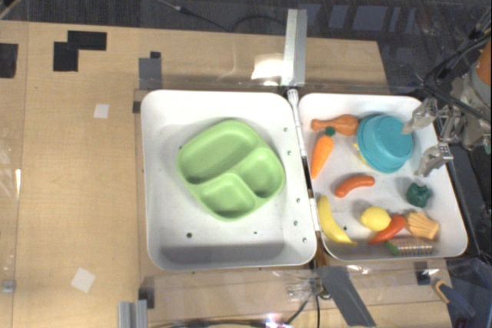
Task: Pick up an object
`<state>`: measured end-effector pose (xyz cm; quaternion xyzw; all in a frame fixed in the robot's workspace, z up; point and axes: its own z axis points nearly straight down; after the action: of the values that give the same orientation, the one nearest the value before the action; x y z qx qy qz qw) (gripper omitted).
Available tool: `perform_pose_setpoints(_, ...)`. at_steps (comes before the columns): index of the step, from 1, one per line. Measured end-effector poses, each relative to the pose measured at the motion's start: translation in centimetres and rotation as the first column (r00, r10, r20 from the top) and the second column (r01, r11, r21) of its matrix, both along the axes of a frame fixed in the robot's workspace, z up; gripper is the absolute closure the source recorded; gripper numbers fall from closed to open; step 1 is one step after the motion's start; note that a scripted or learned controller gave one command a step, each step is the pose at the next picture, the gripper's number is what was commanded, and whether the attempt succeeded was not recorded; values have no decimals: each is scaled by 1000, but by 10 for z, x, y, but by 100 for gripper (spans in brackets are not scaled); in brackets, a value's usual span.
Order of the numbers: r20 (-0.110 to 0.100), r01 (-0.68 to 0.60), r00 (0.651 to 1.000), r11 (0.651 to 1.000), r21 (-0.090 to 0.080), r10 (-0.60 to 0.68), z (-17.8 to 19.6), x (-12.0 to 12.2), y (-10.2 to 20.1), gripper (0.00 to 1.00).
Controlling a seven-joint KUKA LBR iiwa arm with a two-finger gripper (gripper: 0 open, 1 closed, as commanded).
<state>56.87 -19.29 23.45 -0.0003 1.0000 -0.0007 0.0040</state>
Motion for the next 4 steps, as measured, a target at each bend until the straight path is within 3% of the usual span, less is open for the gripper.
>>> perform_pose_setpoints(1, 5, -50, 999, 999, -2, 50, -136, -28, 3, 0)
perform_pose_setpoints(2, 7, -124, 992, 992, 1, 124, -146, 43, 50, 0)
perform_pose_setpoints(3, 7, -105, 994, 994, 2, 105, -144, 12, 110, 0)
perform_pose_setpoints(4, 12, 131, 991, 991, 3, -131, -144, -19, 106, 0)
